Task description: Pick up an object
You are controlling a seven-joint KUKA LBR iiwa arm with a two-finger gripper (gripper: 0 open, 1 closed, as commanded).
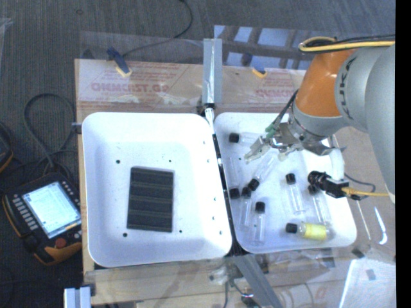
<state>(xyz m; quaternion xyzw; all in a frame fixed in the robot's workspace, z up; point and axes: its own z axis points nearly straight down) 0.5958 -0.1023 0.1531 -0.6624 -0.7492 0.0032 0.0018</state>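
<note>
The right bin (277, 205) holds several small clear vials with black caps, such as one vial (294, 195) near the middle and another vial (259, 222) toward the front. A yellow vial (313, 231) lies at the bin's front right. A lone black cap (233, 136) sits at the back left. My gripper (258, 149) hangs low over the back half of this bin, pointing down-left, just above a clear vial (264, 169). Nothing is visibly held in it.
The left bin (115, 140) carries a black ribbed rectangular pad (151, 199). A cluster of black-capped pieces (246, 189) lies by the divider between the bins. The orange-banded arm (324, 88) covers the right bin's back right corner. A control pendant (45, 213) lies off the bench at left.
</note>
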